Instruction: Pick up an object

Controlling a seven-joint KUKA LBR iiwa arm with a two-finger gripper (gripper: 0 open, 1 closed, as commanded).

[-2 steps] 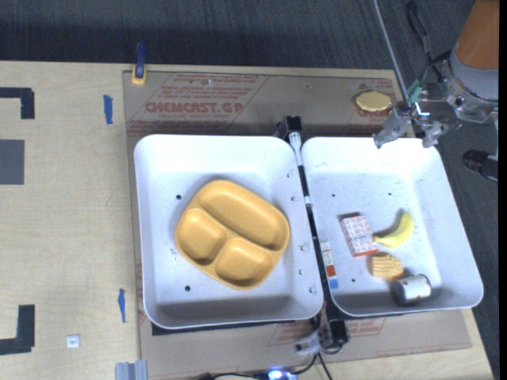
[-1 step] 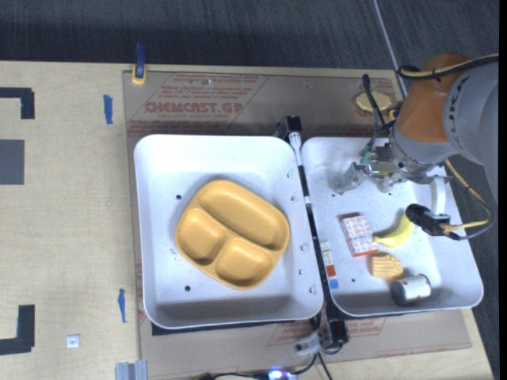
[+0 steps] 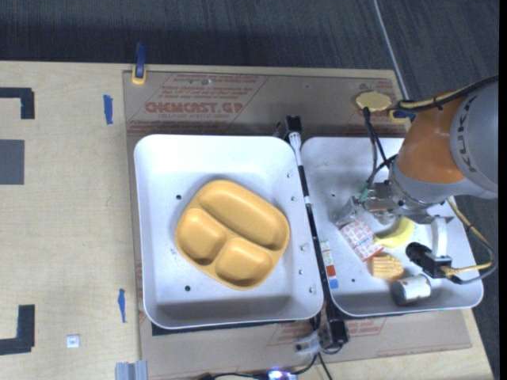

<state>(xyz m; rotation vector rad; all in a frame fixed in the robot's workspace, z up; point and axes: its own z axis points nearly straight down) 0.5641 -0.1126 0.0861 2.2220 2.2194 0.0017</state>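
Yellow rounded object (image 3: 398, 231) in the right bin (image 3: 341, 161), half hidden under the arm's wrist, beside a red-patterned packet (image 3: 359, 237), we see the gripper (image 3: 379, 202) low above both, its opening impossible to judge.

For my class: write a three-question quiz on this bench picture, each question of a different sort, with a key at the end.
1. True or false: the yellow tray lies in the right bin.
2. Which bin is the arm over? A) left B) right
3. Fill in: the red-checked packet lies in the ____ bin.

Key: 1. false, it lies in the left bin; 2. B; 3. right
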